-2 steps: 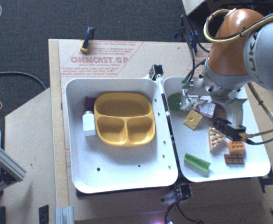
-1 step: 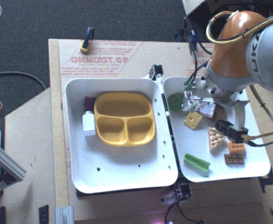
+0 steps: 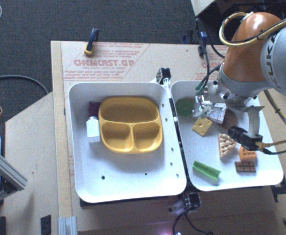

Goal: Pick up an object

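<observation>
Gripper (image 3: 202, 107) hangs low over yellow cheese piece (image 3: 202, 126) in right bin (image 3: 275, 173); we cannot tell its grasp, probably aiming to pick.

Bench (image 3: 118, 65), left bin (image 3: 84, 180), right bin (image 3: 270, 168) side by side

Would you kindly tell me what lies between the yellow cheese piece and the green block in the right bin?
Bare white bin floor lies between cheese piece and green block, per the camera view.
</observation>
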### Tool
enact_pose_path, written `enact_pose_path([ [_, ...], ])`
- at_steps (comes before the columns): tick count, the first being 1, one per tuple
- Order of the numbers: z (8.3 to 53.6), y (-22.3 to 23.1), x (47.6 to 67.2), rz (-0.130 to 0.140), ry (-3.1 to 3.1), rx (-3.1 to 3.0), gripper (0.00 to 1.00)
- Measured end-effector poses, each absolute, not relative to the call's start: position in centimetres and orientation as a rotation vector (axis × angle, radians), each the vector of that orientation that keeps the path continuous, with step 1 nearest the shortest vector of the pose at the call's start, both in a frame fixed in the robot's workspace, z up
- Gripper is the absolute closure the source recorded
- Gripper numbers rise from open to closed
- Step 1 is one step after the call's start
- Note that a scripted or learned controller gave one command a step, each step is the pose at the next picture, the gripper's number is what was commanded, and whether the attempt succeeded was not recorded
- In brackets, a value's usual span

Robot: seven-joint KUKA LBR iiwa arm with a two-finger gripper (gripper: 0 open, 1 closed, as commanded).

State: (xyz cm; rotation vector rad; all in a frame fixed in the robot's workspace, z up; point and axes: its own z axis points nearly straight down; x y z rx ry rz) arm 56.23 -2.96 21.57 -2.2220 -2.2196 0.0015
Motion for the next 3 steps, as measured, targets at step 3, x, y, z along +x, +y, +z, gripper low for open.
enact_pose_path([
  [3,21.8,-2.8,57.3,-0.002,-2.224,-2.222,1.00],
])
